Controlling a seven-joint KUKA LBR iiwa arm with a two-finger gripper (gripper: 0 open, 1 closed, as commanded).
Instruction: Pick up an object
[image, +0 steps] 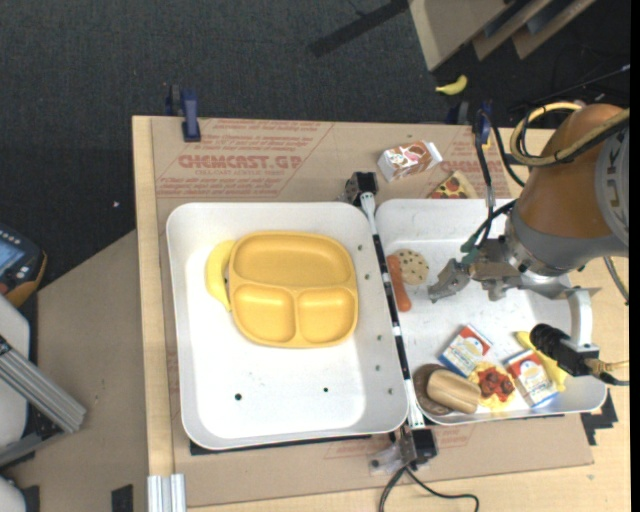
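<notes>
Clutter sits almost wholly in the right bin, and that is likely why the arm reaches in there from the right. Its gripper hangs low over the bin's middle, close beside a round cookie and a thin orange-red stick lying along the left wall; whether it is spread or pressed together cannot be told, and nothing is seen held. Candidates for picking crowd the bin's near edge: a brown bread roll in a dark bowl, two small cartons, and a red item between them. The left bin holds a yellow divided tray. A snack packet rests on the bench beyond both bins. No pick looks made yet.
</notes>
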